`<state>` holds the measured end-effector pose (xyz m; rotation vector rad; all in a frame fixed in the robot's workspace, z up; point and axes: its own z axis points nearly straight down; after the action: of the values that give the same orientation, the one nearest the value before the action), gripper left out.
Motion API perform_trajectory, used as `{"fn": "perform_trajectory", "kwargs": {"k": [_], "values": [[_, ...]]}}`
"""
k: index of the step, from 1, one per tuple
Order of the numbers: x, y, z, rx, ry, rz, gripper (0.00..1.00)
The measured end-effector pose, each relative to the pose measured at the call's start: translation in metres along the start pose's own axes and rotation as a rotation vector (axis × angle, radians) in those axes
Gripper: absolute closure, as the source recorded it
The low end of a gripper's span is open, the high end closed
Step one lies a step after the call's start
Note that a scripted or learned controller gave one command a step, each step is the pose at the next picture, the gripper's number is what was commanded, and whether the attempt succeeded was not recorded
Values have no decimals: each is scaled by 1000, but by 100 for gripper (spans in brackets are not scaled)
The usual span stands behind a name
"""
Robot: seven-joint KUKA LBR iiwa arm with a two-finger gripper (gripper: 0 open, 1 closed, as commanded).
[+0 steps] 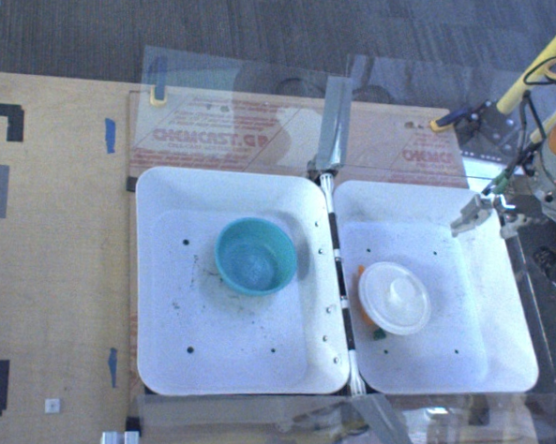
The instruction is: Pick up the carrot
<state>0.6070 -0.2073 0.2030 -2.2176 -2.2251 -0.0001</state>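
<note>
The carrot (pixel 360 271) shows as a thin orange sliver in the right bin (pixel 495 361), mostly hidden under a round white plate (pixel 395 297); a small green bit lies at the plate's lower left edge. My gripper (pixel 487 222) hovers over the right bin's far right corner, well up and to the right of the plate. Its fingers (pixel 467 219) stand open with nothing between them.
A teal bowl (pixel 255 254) sits upright in the left bin (pixel 158 340). A metal divider runs between the two bins. Cables and a yellow hose hang by the arm at the upper right.
</note>
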Motion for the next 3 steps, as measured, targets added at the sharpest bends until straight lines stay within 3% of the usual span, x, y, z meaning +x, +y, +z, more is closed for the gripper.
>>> {"fn": "perform_trajectory", "kwargs": {"k": [1, 2, 3], "values": [[14, -94, 1, 0, 0, -216, 0], [-17, -127, -66, -5, -5, -550, 0], [-18, -127, -66, -5, -5, -550, 0]]}}
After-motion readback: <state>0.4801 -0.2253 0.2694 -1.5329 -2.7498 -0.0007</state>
